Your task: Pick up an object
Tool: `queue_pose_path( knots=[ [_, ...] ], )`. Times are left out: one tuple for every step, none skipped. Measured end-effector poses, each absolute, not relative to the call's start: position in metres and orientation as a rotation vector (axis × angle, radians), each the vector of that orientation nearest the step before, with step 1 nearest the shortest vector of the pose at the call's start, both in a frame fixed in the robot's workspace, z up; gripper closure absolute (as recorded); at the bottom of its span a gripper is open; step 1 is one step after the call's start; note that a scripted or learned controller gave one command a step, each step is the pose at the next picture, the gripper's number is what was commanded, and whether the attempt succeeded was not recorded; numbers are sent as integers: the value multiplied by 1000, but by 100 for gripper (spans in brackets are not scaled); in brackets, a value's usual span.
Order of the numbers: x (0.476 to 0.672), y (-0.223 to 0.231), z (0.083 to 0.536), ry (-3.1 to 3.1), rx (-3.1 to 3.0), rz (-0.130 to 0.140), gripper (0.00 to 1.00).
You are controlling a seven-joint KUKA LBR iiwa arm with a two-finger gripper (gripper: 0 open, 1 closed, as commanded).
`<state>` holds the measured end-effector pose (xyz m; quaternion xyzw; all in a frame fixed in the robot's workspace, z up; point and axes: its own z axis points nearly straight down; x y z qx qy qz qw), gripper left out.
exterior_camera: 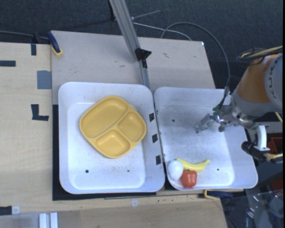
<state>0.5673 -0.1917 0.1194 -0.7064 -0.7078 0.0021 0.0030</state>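
No legible text (or numbers) anywhere

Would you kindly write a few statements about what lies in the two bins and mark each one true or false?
1. The yellow divided plate lies in the left bin. True.
2. The banana lies on the plate. False: it lies in the right bin, near the front edge.
3. The white egg-shaped object sits beside the red pepper-like toy. True.
4. The hand grips the banana. False: it hovers above bare bin floor, apart from the banana.
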Motion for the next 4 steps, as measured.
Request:
queue_pose_path(
  knots=[
    [569, -192, 133, -2223, -2216, 2, 100],
    [568, -197, 194, -2226, -2224, -3, 100],
    [571, -197, 237, -2227, -2222, -3, 100],
    [572, -197, 290, -2227, -2223, -4, 100]
  ],
)
